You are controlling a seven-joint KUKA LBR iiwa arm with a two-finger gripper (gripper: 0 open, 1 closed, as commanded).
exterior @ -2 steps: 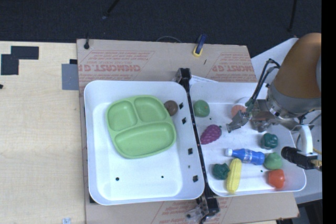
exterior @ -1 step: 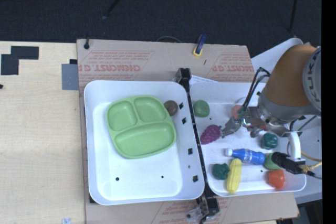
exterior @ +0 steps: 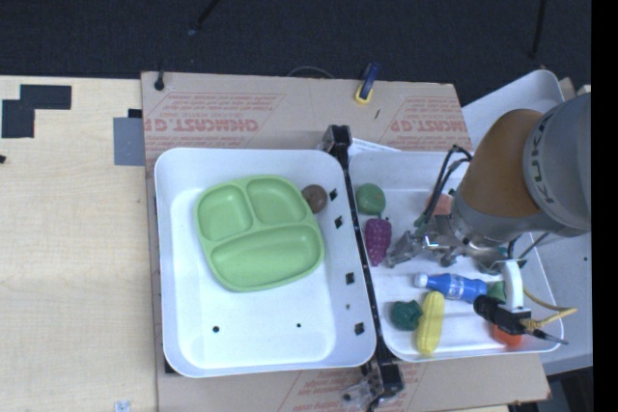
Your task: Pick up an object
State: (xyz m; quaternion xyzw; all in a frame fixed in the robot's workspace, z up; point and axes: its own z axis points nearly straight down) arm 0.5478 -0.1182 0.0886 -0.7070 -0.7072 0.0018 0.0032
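Over on the left, the left bin (exterior: pixel 183 304) held just a green divided plate (exterior: pixel 259 233) and a small brown ball (exterior: pixel 314 198) at its right wall; plenty of bare floor there; divider rail (exterior: pixel 352 236) ran between the bins; right bin (exterior: pixel 406 178) was crowded: green ball (exterior: pixel 370 199), purple grapes (exterior: pixel 377 237), dark green lump (exterior: pixel 407 313), yellow corn (exterior: pixel 430 322), blue bottle (exterior: pixel 454 286); hand (exterior: pixel 410 244) sat low just right of the grapes; can't tell its opening, and nothing was seen in it; judged pick not yet done; tight room near rail and arm (exterior: pixel 526 178), which covered the right side.
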